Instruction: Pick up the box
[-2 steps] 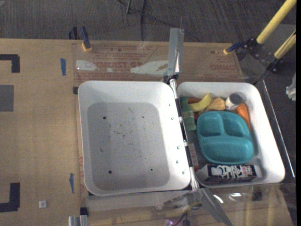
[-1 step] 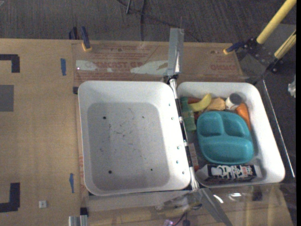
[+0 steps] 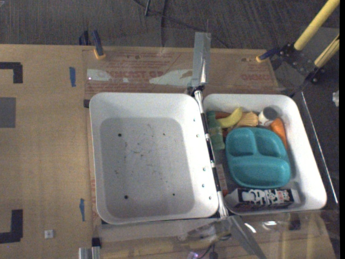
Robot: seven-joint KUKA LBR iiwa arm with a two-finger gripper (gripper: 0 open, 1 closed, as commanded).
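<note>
Two white bins set side by side on bench, rims touching at the centre.

Left bin: dark specks scattered over floor.

Right bin: contents as follows.
- Box: black with white lettering, lying flat and lengthwise along the near wall, touching the near edge of the plate.
- Plate: teal, three compartments, at bin centre.
- Banana: yellow, beyond the plate, near the far left corner.
- Tan item: just right of banana; type not identifiable.
- Round grey item: at far wall.
- Orange item: at plate's far right corner.
- Green item: along left wall.

Yellow pole slanting at upper right, off the bench.
</note>
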